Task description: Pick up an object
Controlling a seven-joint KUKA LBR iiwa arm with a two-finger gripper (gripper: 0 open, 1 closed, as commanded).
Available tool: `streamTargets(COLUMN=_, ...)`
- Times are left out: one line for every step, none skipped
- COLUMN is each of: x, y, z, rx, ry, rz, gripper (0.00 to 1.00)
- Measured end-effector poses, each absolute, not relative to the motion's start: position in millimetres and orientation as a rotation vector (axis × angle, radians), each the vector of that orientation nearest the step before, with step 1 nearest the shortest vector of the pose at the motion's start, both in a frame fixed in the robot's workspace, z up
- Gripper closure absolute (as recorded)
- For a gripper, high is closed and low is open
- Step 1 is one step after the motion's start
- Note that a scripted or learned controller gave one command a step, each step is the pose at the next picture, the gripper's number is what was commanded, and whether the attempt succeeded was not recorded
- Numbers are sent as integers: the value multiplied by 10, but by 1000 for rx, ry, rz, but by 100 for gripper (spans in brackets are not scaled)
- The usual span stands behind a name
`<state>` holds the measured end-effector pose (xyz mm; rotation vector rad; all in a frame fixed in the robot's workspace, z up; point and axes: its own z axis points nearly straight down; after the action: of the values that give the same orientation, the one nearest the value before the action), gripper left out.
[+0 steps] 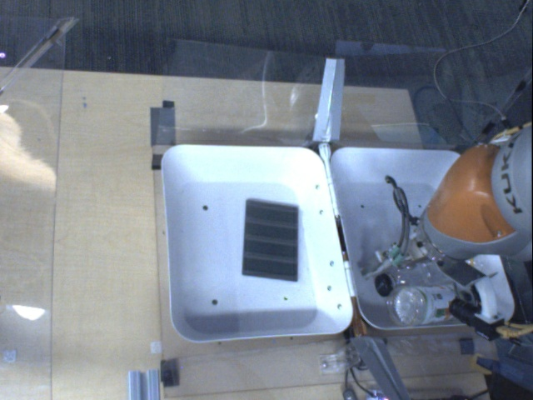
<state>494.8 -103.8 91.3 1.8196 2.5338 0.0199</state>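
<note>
1. In left bin [179, 223], at centre: dark ribbed pad [271, 239], flat rectangle, matte, lying alone.
2. Right bin [358, 182], approx 6 o'clock: clear bottle [414, 304], glossy, round, on its side, w/ gripper [398, 261] just above at its 11 o'clock; open or closed, can't tell.
3. Risk: smooth bottle rolls away or slips out.

The arm [475, 202] reaches in from the right, wrist angled downward.

Pale wooden bench [100, 223], dark, perhaps carpeted floor [208, 7] beyond.
</note>
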Motion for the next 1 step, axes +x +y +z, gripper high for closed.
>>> streamTargets(x=4987, y=-1027, z=1036, rx=1814, ry=2527, rz=29, gripper=100)
